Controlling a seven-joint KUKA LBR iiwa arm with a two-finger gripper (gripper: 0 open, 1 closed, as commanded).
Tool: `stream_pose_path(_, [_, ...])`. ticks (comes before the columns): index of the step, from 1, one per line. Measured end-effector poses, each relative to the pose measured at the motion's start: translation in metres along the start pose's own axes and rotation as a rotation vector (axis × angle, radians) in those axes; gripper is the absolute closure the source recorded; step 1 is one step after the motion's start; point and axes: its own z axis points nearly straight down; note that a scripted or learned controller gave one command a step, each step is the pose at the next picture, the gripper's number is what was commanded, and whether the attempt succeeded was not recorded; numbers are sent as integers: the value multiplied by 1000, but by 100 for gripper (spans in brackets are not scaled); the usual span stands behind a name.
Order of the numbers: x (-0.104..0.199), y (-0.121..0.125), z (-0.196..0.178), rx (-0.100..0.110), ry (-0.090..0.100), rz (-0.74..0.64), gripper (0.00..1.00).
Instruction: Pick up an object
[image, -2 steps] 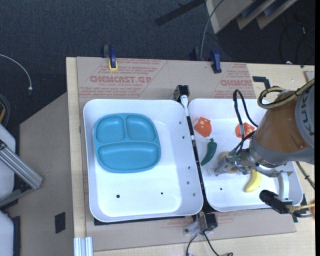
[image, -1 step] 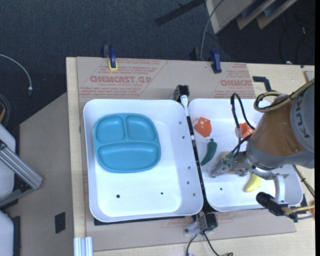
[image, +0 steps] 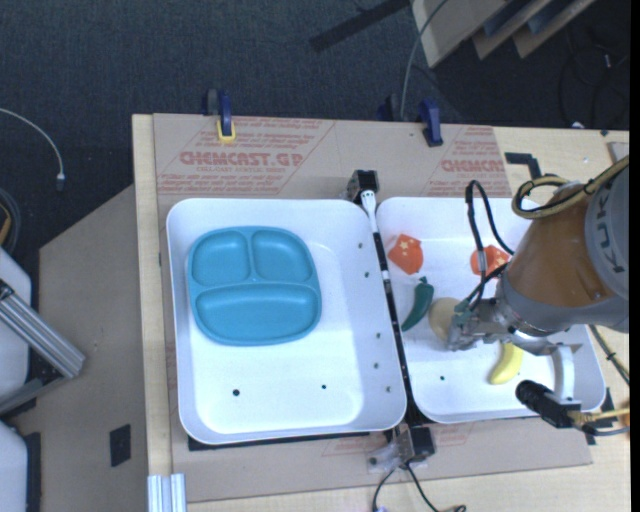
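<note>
My gripper is low in the right bin, touching or just above the right side of a pale yellowish round object. A dark green pepper-shaped piece lies just left of that object. An orange-red piece rests further back in the bin. A second orange-red piece sits at the back, partly hidden by the arm. A yellow banana-like piece lies under the wrist, right of the gripper. Nothing is visibly held.
The left bin holds a blue divided plate in its back left part. A black divider rail runs between the two bins. The grey and orange arm covers the right bin's right side.
</note>
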Motion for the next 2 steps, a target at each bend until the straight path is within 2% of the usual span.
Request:
stream_pose_path(1, [-10,5,-50,-5,-3,-1,100])
stream_pose_path(2, [-7,-4,-101,-5,-3,-2,100])
